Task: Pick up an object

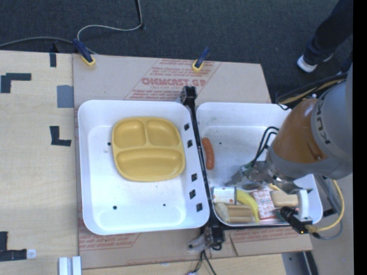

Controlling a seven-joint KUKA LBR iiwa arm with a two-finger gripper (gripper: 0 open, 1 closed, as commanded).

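Observation:
In the right bin (241, 119), a small orange hot dog (209, 153) lies near the left wall. Several toy foods crowd the bin's front edge: a white cylinder with a red end (225, 195), a yellow banana (249, 200), a tan bread-like piece (236, 213), a red and white packet (264, 204) and a tan block (284, 199). The arm reaches in from the right, and my gripper (248, 176) hangs low just above that pile, behind the banana. I see nothing held in it.
The left bin (97, 205) holds a yellow divided plate (148, 148) toward its back. A black divider with clips (195, 153) runs between the bins. Cardboard lies under both bins, and a person's leg (327, 33) stands at the top right.

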